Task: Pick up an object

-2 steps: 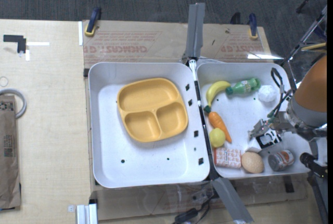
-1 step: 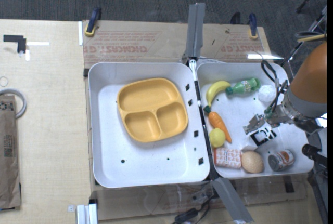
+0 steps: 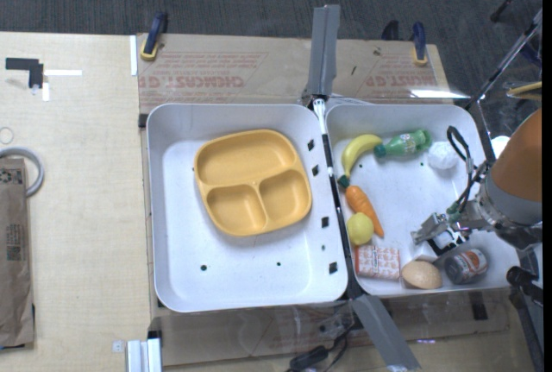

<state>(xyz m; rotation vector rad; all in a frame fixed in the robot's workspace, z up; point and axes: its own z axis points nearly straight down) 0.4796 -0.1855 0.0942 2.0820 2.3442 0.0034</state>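
Two fingers (image 3: 442, 228) apart, nothing between; can (image 3: 467, 265) just below them.

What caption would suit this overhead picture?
Robot pincer hovers over toy food in the right bin; yellow plate sits in the left.

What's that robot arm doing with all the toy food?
The grey robot arm's gripper hangs low in the right white bin, above a small dark can and a tan egg-shaped piece. It holds nothing yet. The left white bin has a yellow divided plate.
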